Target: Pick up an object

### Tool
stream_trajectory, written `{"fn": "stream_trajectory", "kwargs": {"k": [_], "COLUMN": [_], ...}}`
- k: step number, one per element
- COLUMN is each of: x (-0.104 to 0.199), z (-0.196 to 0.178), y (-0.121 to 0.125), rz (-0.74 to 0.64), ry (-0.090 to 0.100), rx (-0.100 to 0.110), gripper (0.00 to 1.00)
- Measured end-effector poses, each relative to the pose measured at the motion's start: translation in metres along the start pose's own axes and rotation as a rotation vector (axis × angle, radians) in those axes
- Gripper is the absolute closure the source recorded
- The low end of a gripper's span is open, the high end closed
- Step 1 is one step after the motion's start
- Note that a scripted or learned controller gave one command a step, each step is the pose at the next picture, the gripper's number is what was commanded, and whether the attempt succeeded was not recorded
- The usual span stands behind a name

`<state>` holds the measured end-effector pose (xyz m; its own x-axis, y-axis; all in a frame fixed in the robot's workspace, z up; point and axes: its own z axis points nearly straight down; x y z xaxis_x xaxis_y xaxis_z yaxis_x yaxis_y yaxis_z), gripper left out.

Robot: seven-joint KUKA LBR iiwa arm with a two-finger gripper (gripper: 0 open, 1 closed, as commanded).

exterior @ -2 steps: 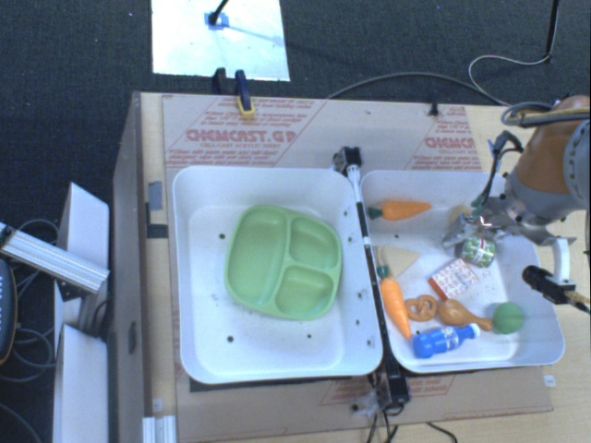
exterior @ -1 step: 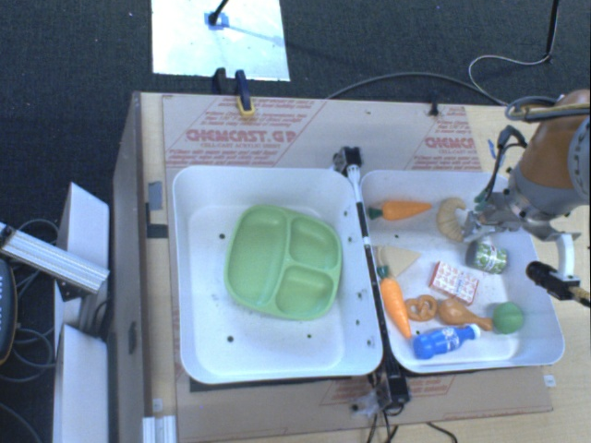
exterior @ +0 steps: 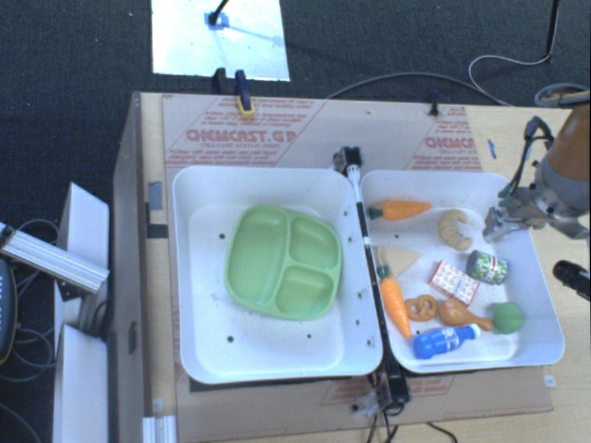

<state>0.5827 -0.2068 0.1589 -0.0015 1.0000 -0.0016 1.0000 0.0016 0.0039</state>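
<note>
Hovering our gripper point(exterior: 496, 225) above the right bin's point(exterior: 554, 340) far corner, beside the croissant point(exterior: 454, 228); finger state we cannot tell.

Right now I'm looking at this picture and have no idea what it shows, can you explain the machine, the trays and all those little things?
One camera looks down at a slant on a bench. The grey robot arm with an orange band reaches in from the right, and its two-finger gripper hangs over the right shallow white bin. I see nothing between its fingers. That bin holds toy food: two orange carrots, a beige croissant, a small green-labelled can, a red-and-white box, a brown pretzel, a brown drumstick, a green ball and a blue bottle. The left white bin holds a light green divided plate.
</note>
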Motion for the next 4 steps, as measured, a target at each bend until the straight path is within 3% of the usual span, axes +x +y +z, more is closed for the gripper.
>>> {"fn": "stream_trajectory", "kwargs": {"k": [1,2,3,4], "x": [0.0,0.054,0.054,0.041], "z": [0.0,0.074,0.063,0.01], "y": [0.0,0.073,0.074,0.013], "rz": [0.0,-0.003,-0.007,0.0], "ry": [0.0,0.001,-0.001,0.0], "rx": [0.001,0.005,0.002,0.001], "gripper": [0.0,0.0,1.0,1.0]}}
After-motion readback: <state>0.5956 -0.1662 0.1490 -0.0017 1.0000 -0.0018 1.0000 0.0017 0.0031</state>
